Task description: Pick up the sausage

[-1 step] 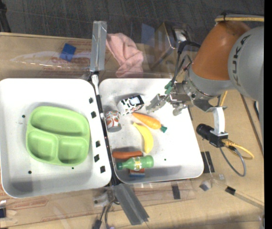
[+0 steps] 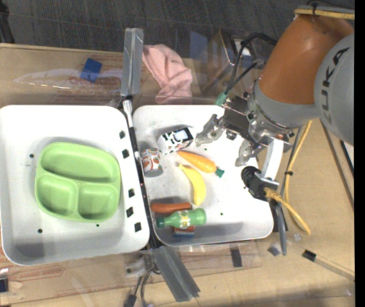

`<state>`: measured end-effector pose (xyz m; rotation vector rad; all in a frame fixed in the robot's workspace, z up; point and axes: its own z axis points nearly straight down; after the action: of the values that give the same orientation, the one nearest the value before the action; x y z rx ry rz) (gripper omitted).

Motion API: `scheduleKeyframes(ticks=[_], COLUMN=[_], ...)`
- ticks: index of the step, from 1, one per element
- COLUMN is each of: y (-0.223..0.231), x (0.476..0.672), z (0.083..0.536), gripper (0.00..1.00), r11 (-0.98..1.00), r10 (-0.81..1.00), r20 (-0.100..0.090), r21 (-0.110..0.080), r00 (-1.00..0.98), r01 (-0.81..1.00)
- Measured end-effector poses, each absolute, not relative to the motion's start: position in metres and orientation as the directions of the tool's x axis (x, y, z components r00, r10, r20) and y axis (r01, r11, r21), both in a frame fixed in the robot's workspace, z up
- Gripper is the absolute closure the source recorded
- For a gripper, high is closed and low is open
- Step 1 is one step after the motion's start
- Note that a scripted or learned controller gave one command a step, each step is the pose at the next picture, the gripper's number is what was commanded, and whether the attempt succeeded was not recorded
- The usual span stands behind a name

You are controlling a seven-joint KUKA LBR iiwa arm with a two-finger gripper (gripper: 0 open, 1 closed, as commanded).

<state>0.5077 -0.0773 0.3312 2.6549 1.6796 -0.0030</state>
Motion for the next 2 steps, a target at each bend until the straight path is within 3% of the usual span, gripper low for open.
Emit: scheduleKeyframes(ticks=[1, 2], y=[-0.059, 0.053], x=[0.476, 0.476], z=[0.242, 0.189], gripper=[0.00, 0.00], r11=[-0.336, -0.504], r10=[0.942, 0.864], r20=[-0.003, -0.005], r21=[-0.006, -0.006], r00=[0.336, 0.504], r01=[0.942, 0.864])
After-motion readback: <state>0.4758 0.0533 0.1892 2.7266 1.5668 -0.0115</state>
